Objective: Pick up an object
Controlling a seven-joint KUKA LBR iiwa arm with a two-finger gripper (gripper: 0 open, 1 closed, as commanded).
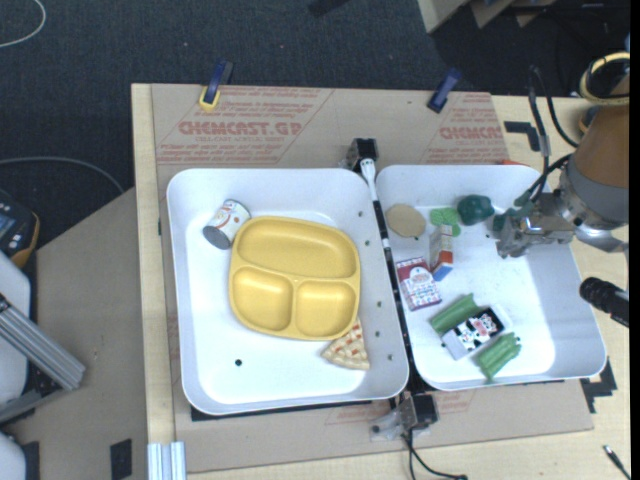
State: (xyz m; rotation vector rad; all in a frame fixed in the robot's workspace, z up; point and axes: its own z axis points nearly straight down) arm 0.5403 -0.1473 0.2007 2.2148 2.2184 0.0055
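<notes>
Two white bins sit side by side on a brown cardboard-covered bench, and most of the stuff is split between them. Left bin [190, 298] has a big yellow divided plate [294, 276] taking up the middle, three compartments and none of them holding anything. Up by the plate's top left corner there's a small can [224, 223] lying on its side, and a waffle-looking wedge [348, 348] is tucked right against the plate's lower right edge. Tiny dark speck [238, 362] on the bin floor near the bottom left too. Right bin [570, 338] is the busy one: a tan round cookie-ish thing [406, 220] near the top left, a dark green lumpy toy [475, 208] just right of it, a small red and blue piece [441, 258] below those, then a red and white card packet [419, 282] near the divider. Lower down, a green stick [455, 313], a black and white box [472, 332] and another green stick [498, 354] are bunched together, touching or close to it. The gripper [522, 230] hangs over the upper right part of that bin, just right of the green toy, with nothing visibly caught in it, and honestly I can't tell whether it's open or closed from this angle. Closest candidate to pick is that green toy, sitting on the bin floor just beside it.
</notes>
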